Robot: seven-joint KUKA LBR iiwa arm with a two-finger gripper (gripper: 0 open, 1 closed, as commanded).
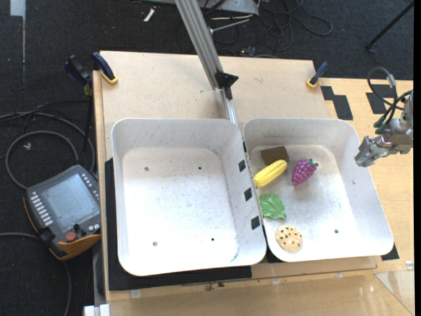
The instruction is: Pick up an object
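Hovering at the Right Bin's Edge

Hanging over the right rim of the right bin (358, 176), the tool (366, 155) sits apart from every object, with nothing between its tips; whether they are spread or pressed together cannot be told from this slanted overhead view.

All the candidate objects lie in the right bin, gathered toward its left wall. A yellow banana (270, 173), short and plump, lies tilted, its upper end touching a brown block (275, 155) just behind it. Near the banana's right sits a purple grape bunch (303, 170), knobbly and tapering to a point at its lower left, with a small stem at the upper right. Below the banana rests a green leafy piece (272, 207), crinkled at its edges, close against the bin's left wall. Nearest the front lies a round tan cookie (289, 237) dotted with dark chips.

The left bin (125, 176) stands beside it on the pale wooden tabletop (164, 84), the two bins' walls touching along the middle.
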